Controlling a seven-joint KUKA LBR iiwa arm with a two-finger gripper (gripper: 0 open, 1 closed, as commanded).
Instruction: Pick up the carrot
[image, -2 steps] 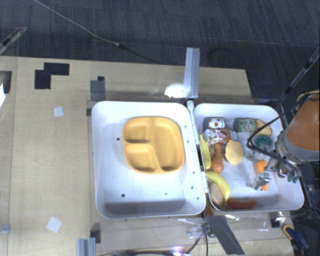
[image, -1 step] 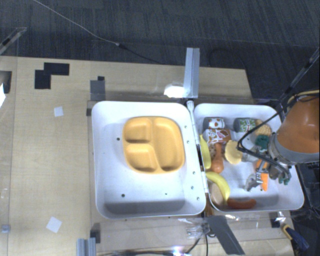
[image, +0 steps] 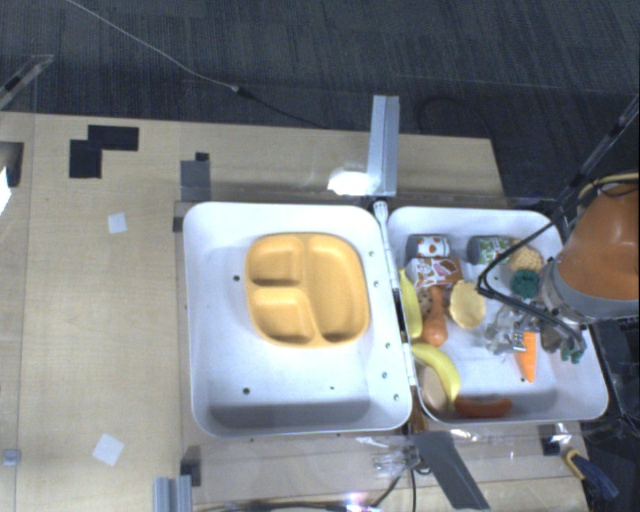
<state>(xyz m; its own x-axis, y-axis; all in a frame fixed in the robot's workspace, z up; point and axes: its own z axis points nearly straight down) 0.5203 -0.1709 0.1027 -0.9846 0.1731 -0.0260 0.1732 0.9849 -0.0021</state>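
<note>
Camera view: pincer (image: 510, 335) over right bin (image: 590, 400); carrot (image: 528, 360) just below it, upright axis; grip state unclear.

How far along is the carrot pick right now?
Done: the arm has reached into the right bin and the gripper sits right by the carrot. In hand: nothing that I can confirm; the carrot looks to be lying on the bin floor. Left: closing on the carrot and lifting it.
</note>
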